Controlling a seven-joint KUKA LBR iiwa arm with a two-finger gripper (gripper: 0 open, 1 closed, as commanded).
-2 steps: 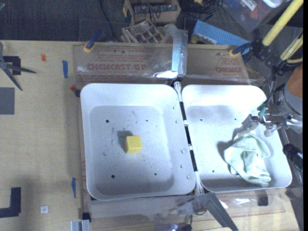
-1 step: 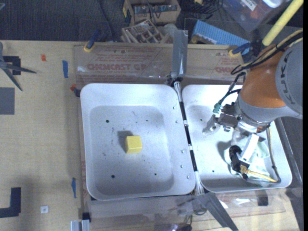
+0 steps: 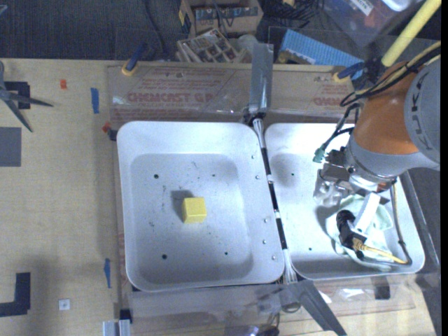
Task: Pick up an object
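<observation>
The arm [image 3: 392, 128] comes in from the right and bends down over the right bin [image 3: 297, 142], its orange band above the bin's far right part. The wrist points down and toward the left. The gripper [image 3: 329, 191] is low inside this bin, over the middle of its floor and closer to the right wall than to the wall shared with the other bin. Whether it is open or closed cannot be told from this angle, and nothing can be seen held in it.

There are two bins, touching along their inner rims. One yellow block [image 3: 194, 209] lies in the left bin [image 3: 133, 145]. It sits flat on the floor, a little left of the middle and well apart from the gripper. One pale, green-tinted shape [image 3: 384, 220] lies in the right bin near the right wall, just beside the wrist and partly hidden; what it is cannot be told.

The block stands clear of all four walls, with bare floor on every side, marked by a few dark specks. The left part of the right bin's floor is bare up to the shared rim. Its lower right corner is crowded by the wrist and the pale shape. The bench [image 3: 56, 187] lies open to the left of the bins.
</observation>
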